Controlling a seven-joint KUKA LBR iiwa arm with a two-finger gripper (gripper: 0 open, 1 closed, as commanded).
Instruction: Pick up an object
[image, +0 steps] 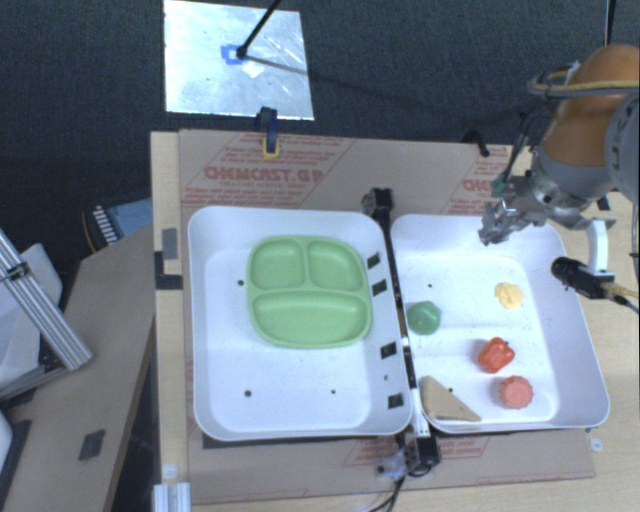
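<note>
The left bin (215, 400) holds a green divided plate (308, 292). The right bin (570, 360) holds a green object (424, 317), tan wedge (447, 402), red pepper (496, 354), pink piece (515, 392) and yellow piece (509, 295). The gripper (492, 232) hangs at the bin's 12 o'clock rim; jaw state cannot be determined.

1. You see two shallow white bins side by side: the left bin (215, 400) and the right bin (570, 370).
2. A pale green plastic divided plate (308, 292) with three compartments lies in the left bin.
3. In the right bin you have a round green piece (424, 317) near the divider, a small yellow piece (509, 295), a red pepper-shaped toy (495, 354), a pinkish-red round piece (515, 392) and a tan wedge (446, 400) at the near-left corner.
4. The grey arm's gripper (493, 228) hangs over the right bin's far edge, well apart from all the pieces.
</note>
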